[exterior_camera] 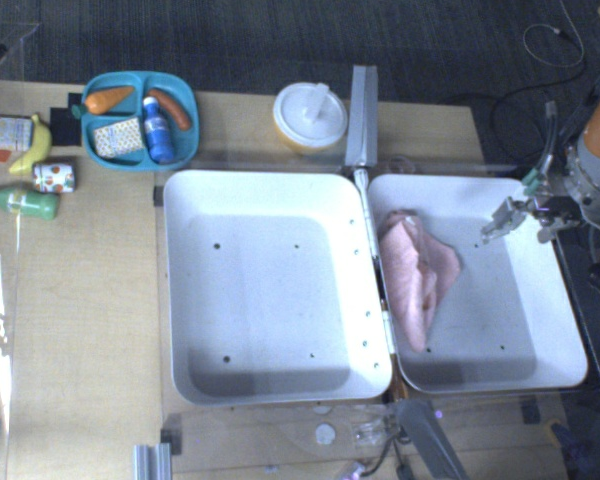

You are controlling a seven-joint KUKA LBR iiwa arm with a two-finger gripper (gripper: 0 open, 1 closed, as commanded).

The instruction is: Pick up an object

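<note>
Pink cloth [416, 273] lies crumpled along the right bin's [540, 363] left wall. Hand [520, 218] hovers apart from it, right of it, fingers spread, empty. Approach step; next it must move left and descend.

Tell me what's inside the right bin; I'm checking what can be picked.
A crumpled pink cloth lies in the right bin, against its left wall. Anything beneath the cloth is covered.

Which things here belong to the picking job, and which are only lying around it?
For the job: pink cloth in the right bin; the hand above that bin's right side.

Lying about: left bin, blue tray of toy food, lidded cup, banana, small can, green bottle.
</note>
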